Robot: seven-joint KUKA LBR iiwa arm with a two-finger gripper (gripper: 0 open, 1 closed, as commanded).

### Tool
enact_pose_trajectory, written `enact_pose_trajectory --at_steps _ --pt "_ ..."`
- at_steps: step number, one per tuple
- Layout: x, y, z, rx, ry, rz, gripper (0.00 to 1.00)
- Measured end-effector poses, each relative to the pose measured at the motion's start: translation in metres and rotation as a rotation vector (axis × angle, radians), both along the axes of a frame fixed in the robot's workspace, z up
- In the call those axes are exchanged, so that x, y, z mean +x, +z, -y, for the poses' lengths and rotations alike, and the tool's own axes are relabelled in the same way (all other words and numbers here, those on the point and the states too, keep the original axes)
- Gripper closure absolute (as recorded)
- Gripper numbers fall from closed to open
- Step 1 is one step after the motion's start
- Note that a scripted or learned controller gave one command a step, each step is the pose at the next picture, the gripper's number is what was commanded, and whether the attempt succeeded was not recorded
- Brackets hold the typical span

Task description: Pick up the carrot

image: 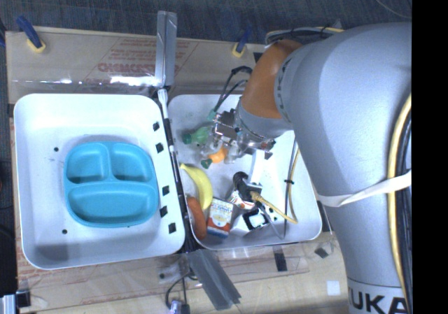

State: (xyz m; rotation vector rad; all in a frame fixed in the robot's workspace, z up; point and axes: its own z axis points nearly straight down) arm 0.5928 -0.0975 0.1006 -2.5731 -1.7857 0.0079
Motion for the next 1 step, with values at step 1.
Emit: enact_pose_trajectory --at_steps 1 --pt "0.0638 0.0916 -0.0598 -0.004 0.027 0.007 1.0"
